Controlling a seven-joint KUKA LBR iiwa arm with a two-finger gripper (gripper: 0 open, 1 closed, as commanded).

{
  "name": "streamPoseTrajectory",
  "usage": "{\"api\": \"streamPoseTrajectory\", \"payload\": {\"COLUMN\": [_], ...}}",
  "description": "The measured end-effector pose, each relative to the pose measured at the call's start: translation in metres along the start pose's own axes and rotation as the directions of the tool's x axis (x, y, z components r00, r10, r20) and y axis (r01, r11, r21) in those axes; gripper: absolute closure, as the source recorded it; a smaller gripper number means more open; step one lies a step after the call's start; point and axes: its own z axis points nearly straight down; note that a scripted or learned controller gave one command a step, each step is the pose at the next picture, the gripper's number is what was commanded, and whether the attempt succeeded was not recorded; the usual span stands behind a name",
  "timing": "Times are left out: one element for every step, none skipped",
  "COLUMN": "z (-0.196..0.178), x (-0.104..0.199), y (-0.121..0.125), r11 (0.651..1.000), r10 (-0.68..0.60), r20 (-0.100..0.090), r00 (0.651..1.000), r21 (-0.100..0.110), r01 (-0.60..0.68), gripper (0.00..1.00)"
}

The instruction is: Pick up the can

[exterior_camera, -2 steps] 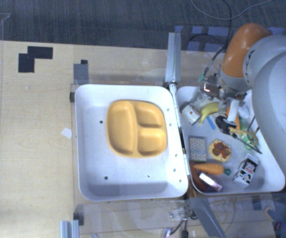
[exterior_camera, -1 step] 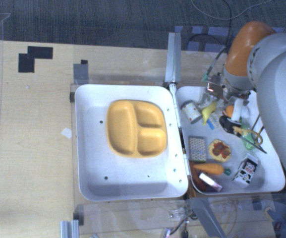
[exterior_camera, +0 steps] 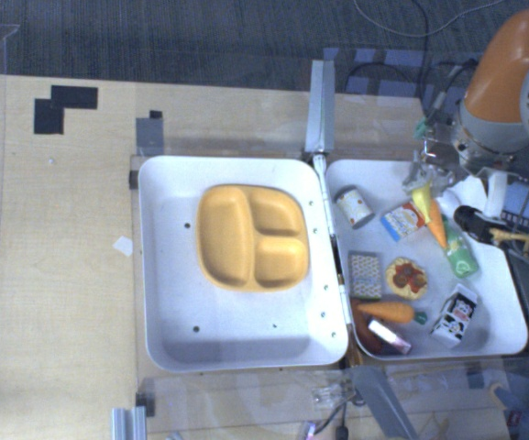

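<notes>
The gripper (exterior_camera: 426, 168) hangs at the far rim of the right bin (exterior_camera: 513, 333), toward one o'clock from that bin's centre, under the grey wrist and the orange band (exterior_camera: 507, 62). Whether it is released or clenched I cannot tell — its tip is a small tangle of metal against the bin wall. Nothing lies visibly in its grasp.

The can (exterior_camera: 353, 206) lies in the right bin's far-left corner, at about ten o'clock from the bin's centre and well apart from the gripper. It rests on its side rather than upright, so its long axis lies flat on the bin floor, running roughly from ten o'clock to four o'clock, with one pale round end facing the ten o'clock side. Lying this way it would probably roll across that axis if nudged, so a grasp likely wants to close across the body.

The rest of the bin looks like a loose scatter: a yellow and orange carrot-like toy (exterior_camera: 432, 214) just below the gripper, a green item (exterior_camera: 461, 257) beside it, a small blue and orange packet (exterior_camera: 402, 221) near the can, a grey mesh square (exterior_camera: 365, 274), a toy pizza (exterior_camera: 407, 278) and a small carton (exterior_camera: 455, 316). The left bin (exterior_camera: 168, 337) holds a yellow divided tray (exterior_camera: 250, 236) — set apart from the pick.
</notes>
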Motion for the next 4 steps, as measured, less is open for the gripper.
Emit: {"api": "streamPoseTrajectory", "payload": {"z": [0.0, 0.107, 0.113, 0.099], "x": [0.0, 0.02, 0.028, 0.03], "y": [0.0, 0.005, 0.018, 0.021], "r11": [1.0, 0.976, 0.928, 0.931], "r10": [0.0, 0.219, 0.372, 0.365], "r20": [0.0, 0.0, -0.003, -0.009], "r00": [1.0, 0.976, 0.928, 0.931], "r21": [0.0, -0.003, -0.015, -0.025], "r01": [0.0, -0.219, -0.372, -0.365], "gripper": [0.0, 0.0, 0.0, 1.0]}}
